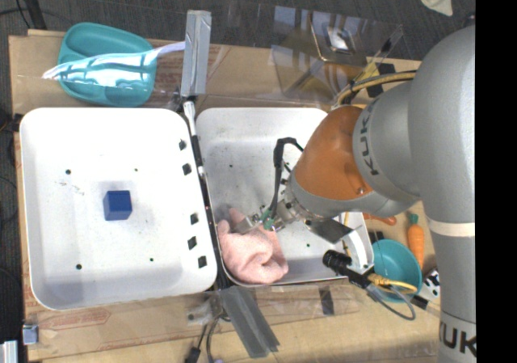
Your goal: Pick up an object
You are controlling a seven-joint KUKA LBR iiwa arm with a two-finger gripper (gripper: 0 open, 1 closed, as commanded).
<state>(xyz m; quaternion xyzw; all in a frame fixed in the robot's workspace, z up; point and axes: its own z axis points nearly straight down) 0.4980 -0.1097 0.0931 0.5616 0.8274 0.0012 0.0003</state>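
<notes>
A pink cloth (pixel 250 254) lies bunched in the front left corner of the right bin (pixel 242 135). My gripper (pixel 271 219) is low over the bin, right at the cloth's upper right edge; the orange wrist band sits just above it. A small blue cube (pixel 118 204) rests alone in the middle of the left bin (pixel 48 143), far from the arm.
A teal scoop (pixel 105 64) lies on the bench behind the left bin. To the right of the right bin sit a teal bowl (pixel 395 265) and an orange carrot (pixel 415 243). A clear plastic sheet (pixel 323 46) stands behind the right bin.
</notes>
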